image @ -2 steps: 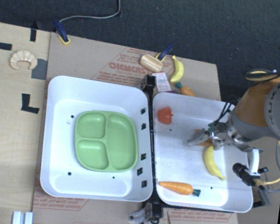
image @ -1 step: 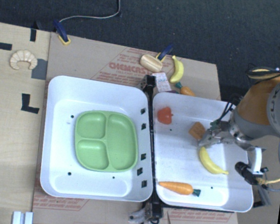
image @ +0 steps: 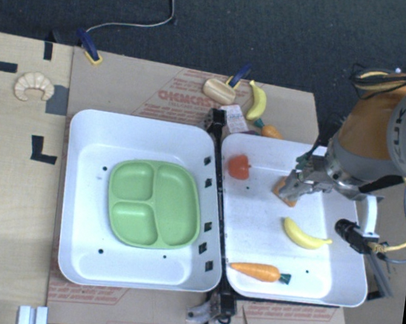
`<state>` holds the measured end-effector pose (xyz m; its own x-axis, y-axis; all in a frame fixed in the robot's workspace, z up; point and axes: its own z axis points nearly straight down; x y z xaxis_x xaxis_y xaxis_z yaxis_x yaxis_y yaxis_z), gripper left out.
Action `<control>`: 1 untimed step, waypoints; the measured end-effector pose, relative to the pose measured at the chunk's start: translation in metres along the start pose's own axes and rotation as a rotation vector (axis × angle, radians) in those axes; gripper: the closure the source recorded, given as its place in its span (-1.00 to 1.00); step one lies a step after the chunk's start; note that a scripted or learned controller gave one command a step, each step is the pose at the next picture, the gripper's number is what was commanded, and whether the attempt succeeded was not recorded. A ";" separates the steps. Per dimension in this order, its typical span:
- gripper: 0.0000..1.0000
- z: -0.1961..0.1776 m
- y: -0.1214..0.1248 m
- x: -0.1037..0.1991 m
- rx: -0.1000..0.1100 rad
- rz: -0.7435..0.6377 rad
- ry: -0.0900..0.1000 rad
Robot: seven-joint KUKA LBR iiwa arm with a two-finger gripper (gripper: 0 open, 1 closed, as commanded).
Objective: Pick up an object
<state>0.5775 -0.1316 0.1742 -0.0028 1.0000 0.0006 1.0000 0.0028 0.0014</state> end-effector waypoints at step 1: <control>-1.00 0.001 -0.001 -0.001 0.002 0.001 0.000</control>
